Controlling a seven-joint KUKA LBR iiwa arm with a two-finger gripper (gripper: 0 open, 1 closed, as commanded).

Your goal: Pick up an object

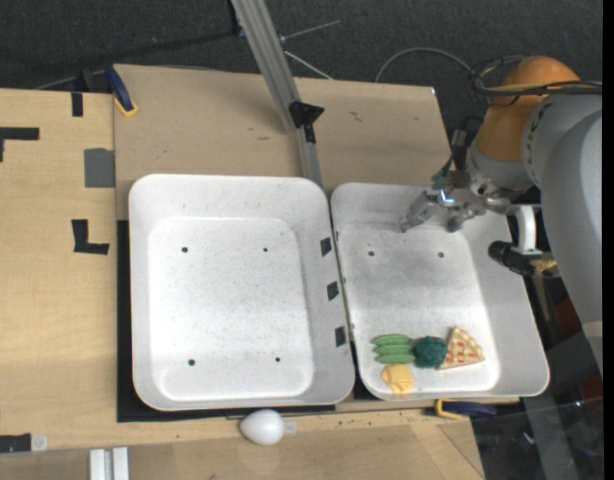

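No brand, label or legible writing on any item.

Objects to pick sit in a tight cluster at the near end of the right bin (pixel 507 368). Taking that bin as reference: a green pea-pod piece (pixel 392 346), ribbed and elongated, lies toward the bin's left wall; a yellow lumpy piece (pixel 397 376) is just below it, at the near rim; a dark green, bumpy broccoli-like piece (pixel 428 349) is touching the pod's right end; a triangular pizza-slice piece (pixel 462 349), tan crust with orange-red spotted top, touches the broccoli piece on its right. All four look like moulded toy food with a matte finish.

Gripper (pixel 434 211) is at the far end of the right bin, above the floor near the far rim, well apart from the cluster, which is at the opposite end. The fingers (pixel 415 217) appear spread apart, one angled left, with nothing between them; the view is small and somewhat blurred there. The wrist behind shows the orange band (pixel 517 98) and grey arm casing (pixel 577 188) entering over the bin's right rim.

Right bin: shallow white plastic, rounded corners, floor speckled with dark scuffs. The left bin (pixel 157 268), of the same make, touches its left edge. A white egg-shaped object (pixel 262 427) lies on the bench (pixel 187 118) outside the bins, near the left bin's near rim. The bench is pale wood board.
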